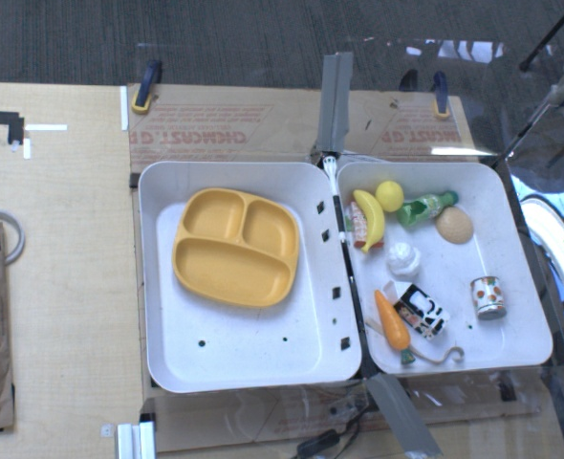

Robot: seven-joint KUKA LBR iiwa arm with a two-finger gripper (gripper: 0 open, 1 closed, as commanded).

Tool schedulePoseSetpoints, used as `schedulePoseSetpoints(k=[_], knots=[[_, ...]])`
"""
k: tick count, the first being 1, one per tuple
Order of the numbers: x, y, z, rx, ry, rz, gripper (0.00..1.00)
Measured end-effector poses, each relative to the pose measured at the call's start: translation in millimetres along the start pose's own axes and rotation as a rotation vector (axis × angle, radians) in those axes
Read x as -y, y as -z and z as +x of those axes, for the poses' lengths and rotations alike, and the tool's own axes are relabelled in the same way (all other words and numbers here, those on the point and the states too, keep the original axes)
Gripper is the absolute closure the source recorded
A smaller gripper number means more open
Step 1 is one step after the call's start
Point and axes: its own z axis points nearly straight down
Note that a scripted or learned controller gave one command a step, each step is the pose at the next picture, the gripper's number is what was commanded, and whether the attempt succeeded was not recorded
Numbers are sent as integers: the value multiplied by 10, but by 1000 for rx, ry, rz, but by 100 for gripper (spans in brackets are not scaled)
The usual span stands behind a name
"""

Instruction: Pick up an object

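Your candidates for picking all lie in the right white plastic bin (pixel 523 285). At its far side, a curved yellow toy banana (pixel 370 220) touches a small round yellow lemon (pixel 389 195). Just beside them, a green plastic bottle (pixel 425 208) lies on its side, with a tan egg-shaped lump (pixel 454 225) next to it. A small white knobbly piece (pixel 402 255) sits mid-bin. Nearer you, an orange toy carrot (pixel 391 320) lies touching a black-and-white printed box (pixel 422 312), and a small tin can with a red-pictured label (pixel 488 297) stands apart towards the right wall. The print on the can and the box is too small to read.

The left white plastic bin (pixel 244 342) holds a yellow three-compartment plate (pixel 235 247). The brown cardboard sheet (pixel 225 122) behind the bins bears red lettering, upside down from this view and too blurred to read surely.

You cannot tell whether the gripper is released or clenched
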Motion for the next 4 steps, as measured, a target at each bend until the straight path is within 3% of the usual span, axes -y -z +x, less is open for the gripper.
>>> schedulePoseSetpoints(k=[1, 2, 4], knots=[[-4, -964, 143, -2, 73, -1, 100], [0, 3, -97, 2, 366, -1, 100], [-27, -1, -107, 2, 1073, -2, 100]])
